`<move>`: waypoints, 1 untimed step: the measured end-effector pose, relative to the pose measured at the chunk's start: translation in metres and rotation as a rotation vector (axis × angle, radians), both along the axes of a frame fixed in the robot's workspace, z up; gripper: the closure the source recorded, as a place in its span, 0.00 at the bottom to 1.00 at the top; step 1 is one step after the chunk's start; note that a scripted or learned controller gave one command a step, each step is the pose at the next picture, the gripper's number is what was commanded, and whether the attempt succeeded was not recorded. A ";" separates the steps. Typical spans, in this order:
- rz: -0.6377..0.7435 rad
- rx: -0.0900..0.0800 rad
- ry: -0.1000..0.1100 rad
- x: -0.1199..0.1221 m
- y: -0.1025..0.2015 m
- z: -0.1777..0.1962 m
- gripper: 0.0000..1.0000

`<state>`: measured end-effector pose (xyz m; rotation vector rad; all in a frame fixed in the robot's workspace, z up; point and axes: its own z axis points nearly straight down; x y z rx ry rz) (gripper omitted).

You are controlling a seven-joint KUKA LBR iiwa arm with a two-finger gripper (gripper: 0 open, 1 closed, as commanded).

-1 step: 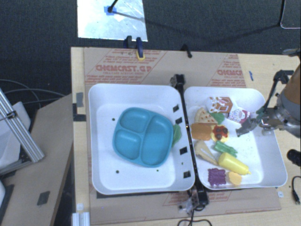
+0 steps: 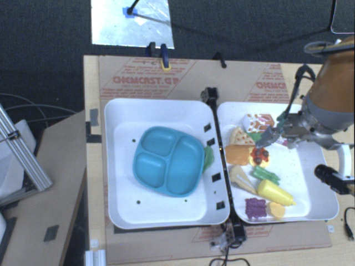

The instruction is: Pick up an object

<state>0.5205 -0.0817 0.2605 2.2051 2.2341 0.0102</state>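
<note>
The right white bin (image 2: 319, 201) holds several toy foods. Among them are an orange bun (image 2: 237, 154), a small red piece (image 2: 259, 157), a green pepper (image 2: 265, 174), a yellow piece (image 2: 274, 193), purple grapes (image 2: 255, 208) and a waffle-patterned slice (image 2: 239, 136). A white, red and green item (image 2: 258, 121) lies near the bin's far wall. My gripper (image 2: 265, 139) reaches in from the right and hangs just above the red piece and the bun. I see nothing held in it.
The left white bin (image 2: 125, 121) holds a blue divided plate (image 2: 168, 160) with a green item (image 2: 208, 158) at its right edge. A black divider (image 2: 219, 159) with clips runs between the bins. A pale wedge (image 2: 242, 179) and a small orange piece (image 2: 276, 210) lie near the grapes.
</note>
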 end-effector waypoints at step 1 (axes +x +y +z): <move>-0.003 0.000 0.007 -0.015 0.059 -0.016 0.00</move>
